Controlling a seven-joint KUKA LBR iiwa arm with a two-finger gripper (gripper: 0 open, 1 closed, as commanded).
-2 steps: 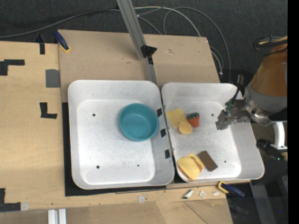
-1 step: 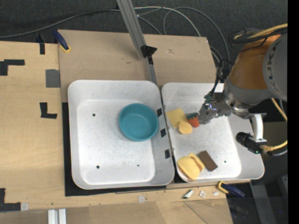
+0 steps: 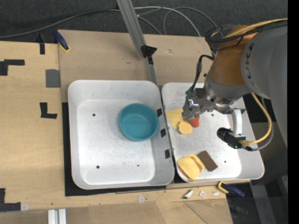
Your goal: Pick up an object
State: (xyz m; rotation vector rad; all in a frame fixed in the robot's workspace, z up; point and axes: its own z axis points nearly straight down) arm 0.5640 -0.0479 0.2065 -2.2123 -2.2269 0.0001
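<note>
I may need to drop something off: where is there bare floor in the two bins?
Left bin: bare all round the blue bowl, widest along its left and front. Right bin: crowded under the gripper with yellow pieces; a small patch lies right of the brown block.

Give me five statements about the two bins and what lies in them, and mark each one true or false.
1. The teal bowl sits in the left bin. True.
2. The gripper is over the left bin. False: it is over the right bin, near the yellow pieces and a small red object.
3. The brown block lies near the front of the right bin, beside a yellow object. True.
4. The teal bowl is tipped upside down. False: it stands upright, its opening facing up.
5. The brown block is in the bowl. False: it lies on the right bin's floor.
</note>
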